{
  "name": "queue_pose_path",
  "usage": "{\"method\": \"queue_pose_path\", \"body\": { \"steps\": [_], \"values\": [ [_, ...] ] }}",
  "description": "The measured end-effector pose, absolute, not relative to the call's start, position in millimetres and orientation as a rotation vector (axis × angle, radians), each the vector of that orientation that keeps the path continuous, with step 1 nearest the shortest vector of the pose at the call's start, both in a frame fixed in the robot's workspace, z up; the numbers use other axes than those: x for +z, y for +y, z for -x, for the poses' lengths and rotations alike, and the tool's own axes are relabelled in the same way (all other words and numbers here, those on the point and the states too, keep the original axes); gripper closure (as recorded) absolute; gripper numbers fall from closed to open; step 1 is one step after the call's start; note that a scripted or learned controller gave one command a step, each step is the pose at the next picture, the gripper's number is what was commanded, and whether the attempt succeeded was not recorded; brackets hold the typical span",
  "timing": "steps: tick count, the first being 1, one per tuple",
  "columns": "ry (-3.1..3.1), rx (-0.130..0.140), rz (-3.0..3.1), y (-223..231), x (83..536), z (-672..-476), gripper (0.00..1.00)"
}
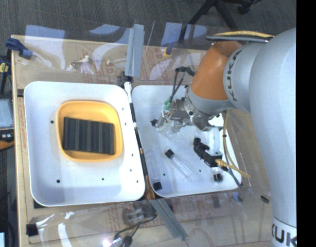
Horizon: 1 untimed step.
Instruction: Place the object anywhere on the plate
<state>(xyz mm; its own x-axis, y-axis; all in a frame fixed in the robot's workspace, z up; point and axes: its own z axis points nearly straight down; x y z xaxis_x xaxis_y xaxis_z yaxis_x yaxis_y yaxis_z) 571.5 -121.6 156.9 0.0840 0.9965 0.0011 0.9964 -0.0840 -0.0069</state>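
Bench, yellow plate in left bin, gripper over right bin.

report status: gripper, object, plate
Gripper low in right bin. Clear tube loose on that bin's floor, not on plate. Plate in left bin; only bin walls between.

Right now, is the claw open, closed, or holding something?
Claw: cannot be told from this view; it is low over the right bin.
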Motion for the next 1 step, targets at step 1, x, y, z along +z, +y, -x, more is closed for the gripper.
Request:
{"method": "queue_pose_path", "body": {
  "steps": [1],
  "values": [
    [-2.247,0.004,2.19,-53.1,202.4,-524.2,1.0]
  ]
}}
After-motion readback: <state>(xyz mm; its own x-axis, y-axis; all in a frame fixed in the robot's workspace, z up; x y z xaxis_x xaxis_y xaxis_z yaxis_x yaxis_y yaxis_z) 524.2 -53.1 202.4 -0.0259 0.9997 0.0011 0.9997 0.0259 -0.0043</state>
